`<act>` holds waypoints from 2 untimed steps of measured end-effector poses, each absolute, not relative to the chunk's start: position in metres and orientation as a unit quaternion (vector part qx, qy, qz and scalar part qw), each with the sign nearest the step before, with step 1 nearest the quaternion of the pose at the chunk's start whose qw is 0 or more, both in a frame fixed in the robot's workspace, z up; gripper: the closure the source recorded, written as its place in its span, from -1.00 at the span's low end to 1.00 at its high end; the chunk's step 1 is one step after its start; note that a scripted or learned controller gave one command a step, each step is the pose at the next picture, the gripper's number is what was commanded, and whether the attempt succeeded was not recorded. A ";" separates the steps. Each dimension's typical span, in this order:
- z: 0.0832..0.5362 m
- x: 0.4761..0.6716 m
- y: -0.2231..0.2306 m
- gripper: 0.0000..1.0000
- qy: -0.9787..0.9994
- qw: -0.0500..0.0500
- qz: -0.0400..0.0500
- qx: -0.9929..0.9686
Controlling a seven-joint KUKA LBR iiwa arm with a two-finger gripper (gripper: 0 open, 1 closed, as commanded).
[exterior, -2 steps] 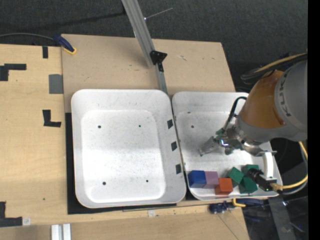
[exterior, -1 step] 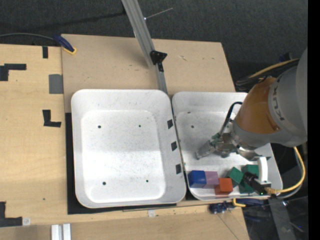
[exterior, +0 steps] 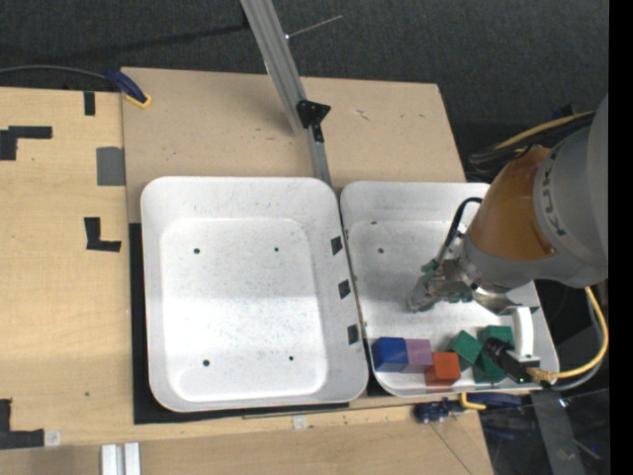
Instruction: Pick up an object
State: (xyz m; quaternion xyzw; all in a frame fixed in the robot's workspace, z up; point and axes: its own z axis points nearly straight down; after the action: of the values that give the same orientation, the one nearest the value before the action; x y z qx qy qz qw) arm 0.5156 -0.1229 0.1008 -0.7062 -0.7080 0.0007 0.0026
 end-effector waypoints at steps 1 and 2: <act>0.143 0.520 -0.120 1.00 -0.708 -0.001 -0.001 -0.706; 0.206 0.518 -0.117 1.00 -0.708 -0.002 -0.002 -0.706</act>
State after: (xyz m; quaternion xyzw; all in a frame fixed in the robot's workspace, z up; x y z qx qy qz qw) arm 0.5185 -0.1168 0.2056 -0.7063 -0.7079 -0.0016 -0.0019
